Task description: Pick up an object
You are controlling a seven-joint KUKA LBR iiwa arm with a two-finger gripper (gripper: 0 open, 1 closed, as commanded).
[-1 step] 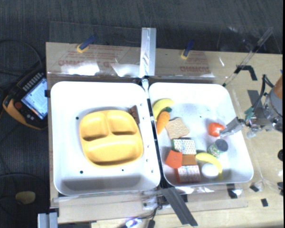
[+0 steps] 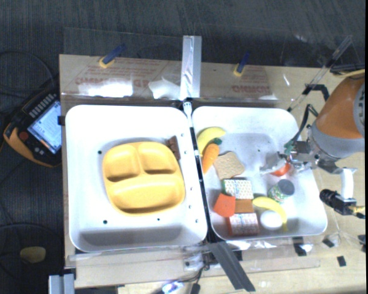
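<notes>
The right bin point(image 2: 306, 222) holds a jumble of toy food. A yellow banana point(image 2: 208, 135) and an orange carrot point(image 2: 209, 156) lie by its left wall, with a slice of toast point(image 2: 229, 164) beside them. Below sit a checkered box point(image 2: 238, 188), an orange block point(image 2: 224, 205), a second banana point(image 2: 270, 206) and a white egg point(image 2: 271, 220). My gripper point(image 2: 279, 163) reaches in from the right and hangs low over the bin's right side, just above a small red piece point(image 2: 280, 171). A grey-green round can point(image 2: 284, 189) lies just below it.
The left bin point(image 2: 80, 164) holds a yellow sectioned tray point(image 2: 144, 176) with a small brown item point(image 2: 173, 144) at its upper right corner. A metal divider post point(image 2: 191, 60) stands behind the bins. A handheld controller point(image 2: 40, 130) lies off the bench on the left.
</notes>
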